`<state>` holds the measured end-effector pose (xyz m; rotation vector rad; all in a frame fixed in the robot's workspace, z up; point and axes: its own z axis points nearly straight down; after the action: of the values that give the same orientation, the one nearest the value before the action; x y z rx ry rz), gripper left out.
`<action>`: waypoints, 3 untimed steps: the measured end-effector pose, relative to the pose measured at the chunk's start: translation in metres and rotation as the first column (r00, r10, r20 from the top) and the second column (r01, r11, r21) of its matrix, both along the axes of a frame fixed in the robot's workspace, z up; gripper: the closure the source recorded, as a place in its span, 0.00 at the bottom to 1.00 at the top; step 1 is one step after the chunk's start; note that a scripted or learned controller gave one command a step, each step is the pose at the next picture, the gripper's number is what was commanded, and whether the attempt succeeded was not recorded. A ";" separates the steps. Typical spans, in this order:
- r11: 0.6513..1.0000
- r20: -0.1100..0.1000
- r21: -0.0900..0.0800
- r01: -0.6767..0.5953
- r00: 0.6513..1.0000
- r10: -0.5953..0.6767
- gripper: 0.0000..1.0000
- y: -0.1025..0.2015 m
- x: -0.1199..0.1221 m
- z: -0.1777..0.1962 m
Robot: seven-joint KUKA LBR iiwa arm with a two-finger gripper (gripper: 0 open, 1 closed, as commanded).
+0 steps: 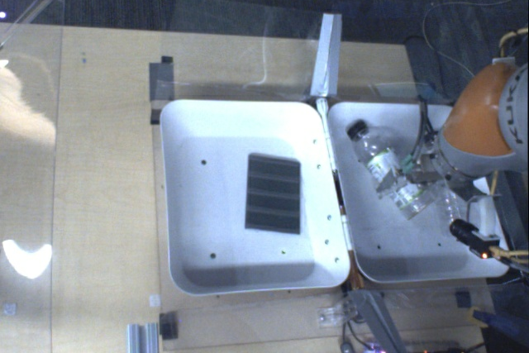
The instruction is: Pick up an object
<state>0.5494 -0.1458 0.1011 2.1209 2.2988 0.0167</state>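
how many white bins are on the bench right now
2. The left bin holds a dark ribbed pad; the right bin holds a clear plastic bottle, with the arm over its right side.

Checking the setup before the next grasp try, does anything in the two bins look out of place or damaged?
Nothing looks damaged or spilled. The left bin holds a dark ribbed pad lying flat, slightly skewed to the bin walls. In the right bin a clear plastic bottle with a black cap lies on its side, diagonally, beside the gripper.
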 end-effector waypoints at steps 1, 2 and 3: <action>0.993 -0.059 0.011 -0.113 0.992 0.114 0.00 -0.020 0.040 -0.005; 0.980 -0.070 0.060 -0.190 0.978 0.194 0.00 -0.036 0.055 -0.006; 0.978 -0.082 0.067 -0.199 0.975 0.204 1.00 -0.032 0.053 0.002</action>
<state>0.6024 -0.1783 0.1031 1.9408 2.5870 -0.0084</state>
